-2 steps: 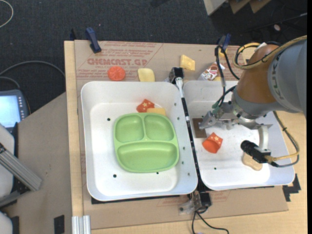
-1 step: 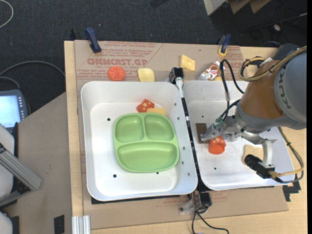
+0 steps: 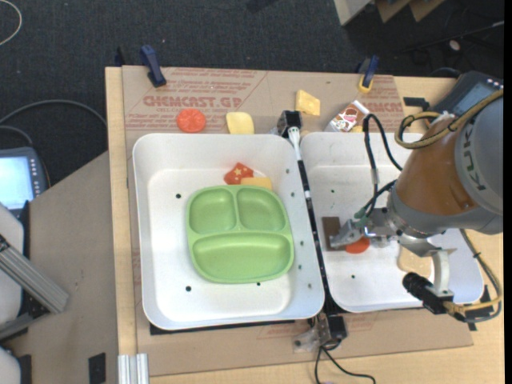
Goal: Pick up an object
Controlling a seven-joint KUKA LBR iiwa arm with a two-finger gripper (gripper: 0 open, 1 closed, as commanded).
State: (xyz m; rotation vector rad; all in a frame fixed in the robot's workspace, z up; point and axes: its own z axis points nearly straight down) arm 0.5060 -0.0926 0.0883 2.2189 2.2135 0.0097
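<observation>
Orange-red object [image 3: 358,246] beneath the hand [image 3: 346,237]; long axis indiscernible.

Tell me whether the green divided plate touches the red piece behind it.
Apart. The camera view shows white bin floor between the green divided plate and the red piece.

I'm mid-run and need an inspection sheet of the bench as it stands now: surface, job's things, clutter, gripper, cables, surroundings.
Surface: cardboard-covered bench bearing left bin and right bin side by side.
Job's things: orange-red object in the right bin, right at the gripper; green divided plate in the left bin, with a red piece and a yellow piece behind it.
Clutter: orange disc, yellow block, yellow wedge and small packet on the bench behind the bins.
Gripper: gripper low in the right bin; hold unconfirmed.
Cables: black cable running along the arm.
Surroundings: blue clamps on the far edge; dark carpet.
</observation>
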